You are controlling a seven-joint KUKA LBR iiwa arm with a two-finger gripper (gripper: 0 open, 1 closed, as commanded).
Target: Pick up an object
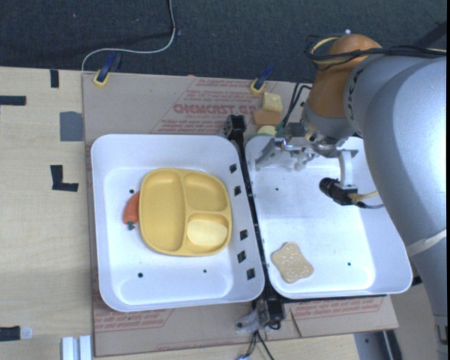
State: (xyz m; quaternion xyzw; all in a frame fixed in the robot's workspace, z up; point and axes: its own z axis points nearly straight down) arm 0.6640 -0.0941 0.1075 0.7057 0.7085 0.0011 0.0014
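Bins (105, 201) on cardboard-covered bench (135, 100)

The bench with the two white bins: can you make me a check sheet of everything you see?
Surface: cardboard sheet on a pale wooden bench, bearing left bin and right bin.
Job's things: yellow divided plate in the left bin, a pale round piece in one compartment; orange thing at its left edge; speckled tan piece in the right bin.
Clutter: yellow blocks behind the bins.
Grippers: gripper over the right bin's far edge.
Cables: white cable on dark floor.
Surroundings: black tape marks.
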